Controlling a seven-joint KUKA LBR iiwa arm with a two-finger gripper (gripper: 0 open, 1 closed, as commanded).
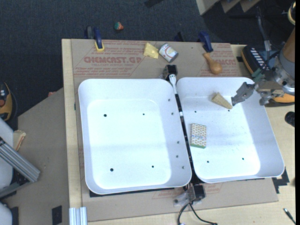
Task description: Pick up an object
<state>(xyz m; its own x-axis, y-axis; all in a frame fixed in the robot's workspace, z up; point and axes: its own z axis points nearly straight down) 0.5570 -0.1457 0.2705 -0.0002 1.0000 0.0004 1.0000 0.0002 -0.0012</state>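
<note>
The arm reaches in from the right edge, its hand (242, 93) low and angled leftward, 1 dark finger visible.

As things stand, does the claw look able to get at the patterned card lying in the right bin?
Probably yes. The claw hangs over the right bin, next to the tan wedge. The patterned card lies flat further in, nothing on it or between.

The arm (286, 67) runs off the frame's right edge, its gripper (242, 93) too blurred to read beside a tan wedge (221, 100), while a small object (119, 26) on the dark floor stays unidentifiable.
</note>
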